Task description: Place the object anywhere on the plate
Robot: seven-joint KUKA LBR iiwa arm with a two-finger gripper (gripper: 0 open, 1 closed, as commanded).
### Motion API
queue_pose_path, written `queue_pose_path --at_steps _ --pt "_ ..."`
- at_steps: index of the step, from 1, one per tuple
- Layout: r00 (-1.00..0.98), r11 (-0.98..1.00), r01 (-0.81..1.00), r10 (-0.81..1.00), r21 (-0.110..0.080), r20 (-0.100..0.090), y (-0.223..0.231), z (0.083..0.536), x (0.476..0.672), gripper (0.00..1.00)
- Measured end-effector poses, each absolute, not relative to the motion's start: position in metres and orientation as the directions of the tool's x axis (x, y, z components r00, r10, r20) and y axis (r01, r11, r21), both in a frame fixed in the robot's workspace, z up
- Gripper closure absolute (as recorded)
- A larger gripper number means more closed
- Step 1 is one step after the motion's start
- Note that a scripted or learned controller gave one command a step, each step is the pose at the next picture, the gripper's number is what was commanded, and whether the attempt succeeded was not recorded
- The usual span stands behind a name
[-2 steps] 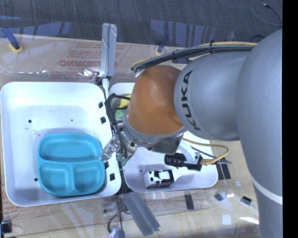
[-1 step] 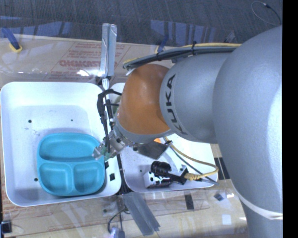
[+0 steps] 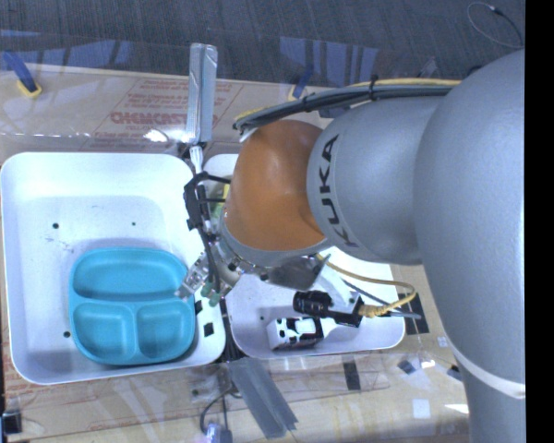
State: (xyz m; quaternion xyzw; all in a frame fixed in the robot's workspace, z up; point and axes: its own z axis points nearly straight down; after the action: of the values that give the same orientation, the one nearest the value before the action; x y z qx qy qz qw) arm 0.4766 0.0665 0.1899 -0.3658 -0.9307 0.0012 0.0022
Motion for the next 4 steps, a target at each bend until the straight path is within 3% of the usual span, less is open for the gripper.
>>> queue_pose_path --at_steps 1,2,4 --pt "-0.836 0.836 0.549 0.549 -0.003 0.004 0.098 0.119 0.476 1.00" --pt "-0.842 0.842 0.540 0.540 0.000 -0.001 0.038 0.191 0.478 1.00" --pt "-0.860 0.860 0.510 0.510 0.000 -0.001 0.074 0.191 0.477 1.00"
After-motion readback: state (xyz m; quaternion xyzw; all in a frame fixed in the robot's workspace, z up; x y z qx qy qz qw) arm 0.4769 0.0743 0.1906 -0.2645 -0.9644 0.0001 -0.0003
